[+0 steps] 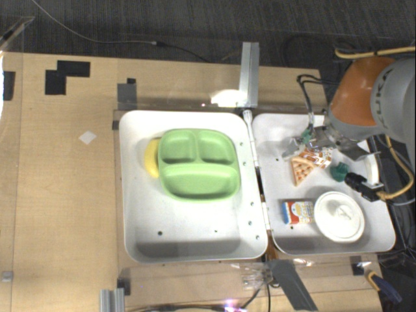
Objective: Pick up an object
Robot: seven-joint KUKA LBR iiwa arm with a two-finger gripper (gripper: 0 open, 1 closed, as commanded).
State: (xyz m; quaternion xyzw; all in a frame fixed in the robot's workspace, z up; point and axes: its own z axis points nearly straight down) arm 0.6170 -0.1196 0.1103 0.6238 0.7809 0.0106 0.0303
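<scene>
Gripper is reaching into the far part of the right bin, hanging just above the waffle wedge; whether its fingers are spread or closed cannot be told. Waffle wedge is lying on the bin floor. Green block is sitting just right of it. Small carton and white round lid are resting side by side nearer the camera. Green divided plate is lying in the left bin, covering most of a yellow object.

The bench is seen from a single fixed camera set high above it, looking down at a slant. Both white bins are taken in whole, side by side, from a moderate distance, with dark floor along the top.
</scene>
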